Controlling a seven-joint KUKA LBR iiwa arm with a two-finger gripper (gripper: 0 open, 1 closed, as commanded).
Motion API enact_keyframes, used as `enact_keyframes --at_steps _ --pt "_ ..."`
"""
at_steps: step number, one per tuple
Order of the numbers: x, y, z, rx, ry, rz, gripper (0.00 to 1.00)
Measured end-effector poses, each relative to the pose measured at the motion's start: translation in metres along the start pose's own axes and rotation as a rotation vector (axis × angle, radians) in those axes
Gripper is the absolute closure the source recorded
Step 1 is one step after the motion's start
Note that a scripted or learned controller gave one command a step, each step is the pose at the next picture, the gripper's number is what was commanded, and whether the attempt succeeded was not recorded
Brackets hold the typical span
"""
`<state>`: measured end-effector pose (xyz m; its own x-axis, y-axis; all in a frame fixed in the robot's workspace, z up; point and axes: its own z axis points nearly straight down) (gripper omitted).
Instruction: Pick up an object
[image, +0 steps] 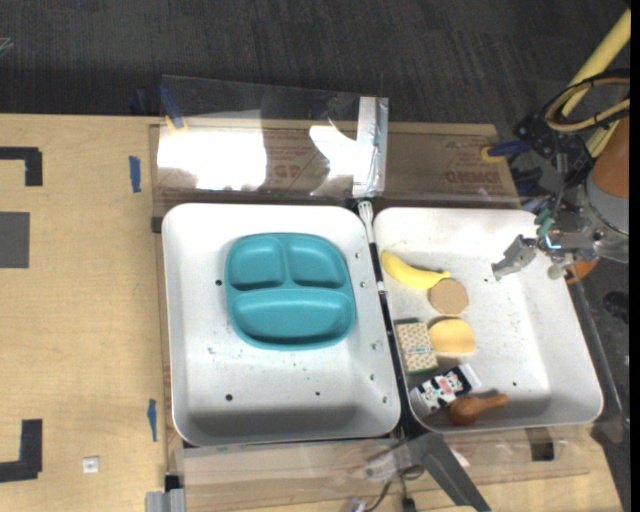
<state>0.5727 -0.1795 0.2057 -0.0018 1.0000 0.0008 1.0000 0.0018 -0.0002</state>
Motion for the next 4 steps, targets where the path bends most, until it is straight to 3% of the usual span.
enact_keyframes --at_steps 1,2,3,4 --pt "0.044 -0.036 0.105 0.002 0.001 0.009 0.00" --pt "0.040 -0.053 0.022 -0.008 -0.002 0.091 0.00" --pt "0.077 0.011 0.112 0.004 0.000 0.018 0.00" --pt "0.104 -0.015 0.018 -0.008 0.000 0.090 0.00"
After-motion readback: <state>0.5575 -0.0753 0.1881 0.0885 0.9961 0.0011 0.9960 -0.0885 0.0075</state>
